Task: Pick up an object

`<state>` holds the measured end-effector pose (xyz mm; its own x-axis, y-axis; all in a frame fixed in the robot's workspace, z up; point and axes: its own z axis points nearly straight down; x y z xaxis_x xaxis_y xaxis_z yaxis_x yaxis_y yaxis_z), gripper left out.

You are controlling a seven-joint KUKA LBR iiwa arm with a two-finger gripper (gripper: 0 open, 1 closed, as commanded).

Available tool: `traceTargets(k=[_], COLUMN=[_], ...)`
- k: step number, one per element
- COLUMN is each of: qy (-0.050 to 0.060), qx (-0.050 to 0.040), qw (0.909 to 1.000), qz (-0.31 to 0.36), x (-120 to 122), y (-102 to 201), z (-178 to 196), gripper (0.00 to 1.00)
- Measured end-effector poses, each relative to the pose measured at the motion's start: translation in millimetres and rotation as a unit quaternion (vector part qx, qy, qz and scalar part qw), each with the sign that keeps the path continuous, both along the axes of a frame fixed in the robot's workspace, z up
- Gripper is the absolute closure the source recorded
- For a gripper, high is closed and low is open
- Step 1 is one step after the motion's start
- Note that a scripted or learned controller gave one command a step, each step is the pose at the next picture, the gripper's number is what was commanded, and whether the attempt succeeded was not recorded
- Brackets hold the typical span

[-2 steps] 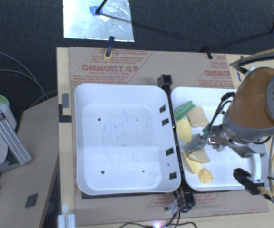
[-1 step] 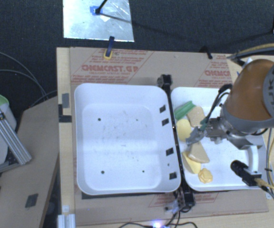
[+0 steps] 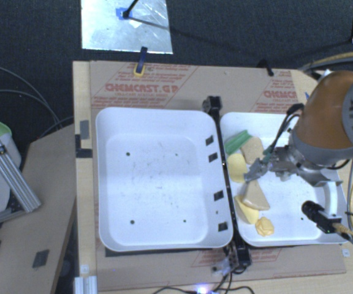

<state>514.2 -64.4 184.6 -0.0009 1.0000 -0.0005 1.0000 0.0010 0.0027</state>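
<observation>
Gripper [image 3: 254, 169], two-finger, metal, on the grey arm with the orange band [image 3: 326, 112]: reaching in from the right edge of the right-hand shallow white plastic bin [image 3: 287, 228] and sitting low over that bin's left half. Its tips are pointing toward the divider side; whether they are spread or closed cannot be told, as they are merging with the items beneath. Nothing is visibly sitting between them.

Contents of the right-hand bin, all crowding its left wall:
- green elongated soft-looking piece [image 3: 236, 140], lying near the far left corner.
- pale yellow rounded lump [image 3: 236, 164], lying just beside the tips, on the divider side.
- tan wedge-shaped block [image 3: 256, 195], lying just below the tips, toward the near edge.
- small yellow knobbly piece [image 3: 263, 226], lying near the near edge, apart from the tool.

Left-hand shallow white plastic bin [image 3: 158, 182]: lying alongside, sharing the black-clipped divider.

Step in hand, by judgement: the approach or descent onto a pick, with the rounded lump or the wedge-shaped block as the likely target. Lifting is not yet showing.

Next move, by judgement: closing squarely on one item rather than between two, since the pieces are touching or nearly so, then rising straight up, clearing the left wall of the bin.
</observation>
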Motion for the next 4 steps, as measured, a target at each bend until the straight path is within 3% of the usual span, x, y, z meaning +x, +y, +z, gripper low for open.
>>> traceTargets(k=[1, 2, 3, 4], qy=[-0.002, 0.003, -0.005, 0.006], qx=[0.0008, 0.0021, 0.0023, 0.0], qw=[1.0, 1.0, 1.0, 1.0], qz=[0.004, 0.004, 0.005, -0.001], x=[50, -31, 37, -16], y=[34, 97, 157, 142], z=[0, -1, 71, -4], gripper=[0.0, 0.0, 0.0, 0.0])
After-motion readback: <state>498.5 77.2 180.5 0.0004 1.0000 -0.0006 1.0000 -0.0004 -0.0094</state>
